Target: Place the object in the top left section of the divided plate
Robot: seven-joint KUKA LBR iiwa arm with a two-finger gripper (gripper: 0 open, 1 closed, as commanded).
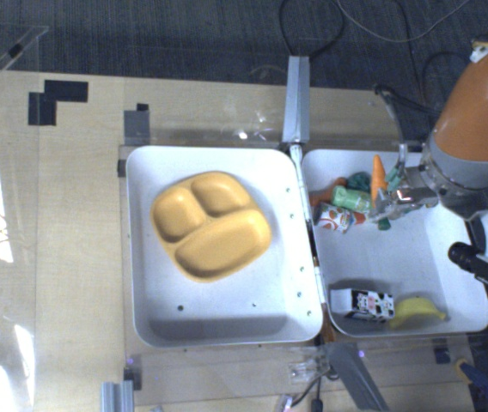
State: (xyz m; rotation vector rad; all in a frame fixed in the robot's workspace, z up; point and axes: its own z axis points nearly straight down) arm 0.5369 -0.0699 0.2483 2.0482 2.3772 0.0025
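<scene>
Pale wood table [64, 256] carries two white bins side by side. Left bin [145, 316] holds a yellow divided plate [212, 224], tilted a little (three sections, all bare). Right bin [459, 316] holds a clutter near its top left: a green can [350, 198], an orange carrot [379, 174], a round red-and-white thing [332, 220]. At its lower edge lie a banana [418, 311] and a small black-and-white box [364, 302]. Claw [390, 202] hangs just beside the can and carrot; whether it is released or clenched I cannot tell.
</scene>
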